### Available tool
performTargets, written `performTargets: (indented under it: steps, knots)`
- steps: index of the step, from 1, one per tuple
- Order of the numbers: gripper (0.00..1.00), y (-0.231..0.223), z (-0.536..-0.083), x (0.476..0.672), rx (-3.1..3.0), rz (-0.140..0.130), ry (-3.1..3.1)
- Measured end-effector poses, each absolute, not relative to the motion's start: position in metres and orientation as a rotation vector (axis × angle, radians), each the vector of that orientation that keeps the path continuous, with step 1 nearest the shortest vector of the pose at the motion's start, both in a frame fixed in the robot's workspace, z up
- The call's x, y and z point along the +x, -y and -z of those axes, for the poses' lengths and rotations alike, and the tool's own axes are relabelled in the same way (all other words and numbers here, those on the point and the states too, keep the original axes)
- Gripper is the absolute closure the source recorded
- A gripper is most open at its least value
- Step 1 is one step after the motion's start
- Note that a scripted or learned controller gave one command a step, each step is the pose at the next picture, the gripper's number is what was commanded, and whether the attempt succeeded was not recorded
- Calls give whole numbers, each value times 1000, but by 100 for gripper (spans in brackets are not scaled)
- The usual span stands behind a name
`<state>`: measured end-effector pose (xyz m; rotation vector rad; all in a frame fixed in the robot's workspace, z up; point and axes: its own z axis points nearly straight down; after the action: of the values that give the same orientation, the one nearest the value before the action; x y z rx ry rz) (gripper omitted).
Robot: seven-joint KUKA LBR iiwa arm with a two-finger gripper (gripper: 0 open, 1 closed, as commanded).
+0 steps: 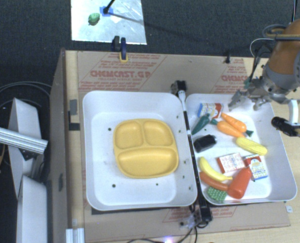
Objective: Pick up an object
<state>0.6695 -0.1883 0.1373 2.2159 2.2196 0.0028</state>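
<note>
At upper right our gripper [249, 98] hangs with its claw spread and bare; the carrot [231, 126], just below it in the right bin [284, 158], looks light, stiff, slick plastic, so we'd pinch across its middle

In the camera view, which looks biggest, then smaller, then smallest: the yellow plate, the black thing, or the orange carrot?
Largest to smallest, as they look in the camera view:
1. The yellow plate in the left bin, by far.
2. The orange carrot in the right bin.
3. The black thing beside it, a bit shorter than the carrot, though that gap is small.
</note>
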Motion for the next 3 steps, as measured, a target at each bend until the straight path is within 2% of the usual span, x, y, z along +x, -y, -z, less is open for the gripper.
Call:
performTargets:
  steps: [1,2,3]
  knots:
    - [0,178,-111,642,2216,-5,-2219]
    - [0,127,-85,666,2224,19,-2232]
    - [0,131,-128,633,2217,-2,-2221]
